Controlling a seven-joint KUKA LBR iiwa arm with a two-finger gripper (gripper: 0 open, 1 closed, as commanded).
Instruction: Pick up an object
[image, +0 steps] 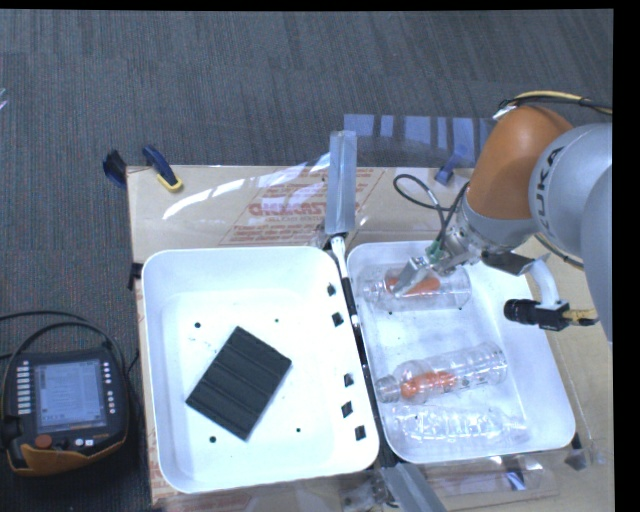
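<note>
The right bin (545, 365) holds three clear plastic bottles lying on their sides. The farthest bottle (445, 292) has orange inside it, and my gripper (420, 268) is down on its upper side, coming in from the right. A second bottle with an orange patch (445, 377) lies in the middle of the bin. Nearest the front wall lies a fully clear, crumpled bottle (455, 425). In the left bin (165, 300) a black ribbed rectangular pad (240, 382) lies flat, far from the gripper.
The grey arm with its orange band (520, 170) leans over the right bin's far right corner, with a black cable (415, 190) looping beside it. A teach pendant (65, 400) lies on the floor at left. Blue and yellow clamps (160, 168) grip the bench's far left edge.
</note>
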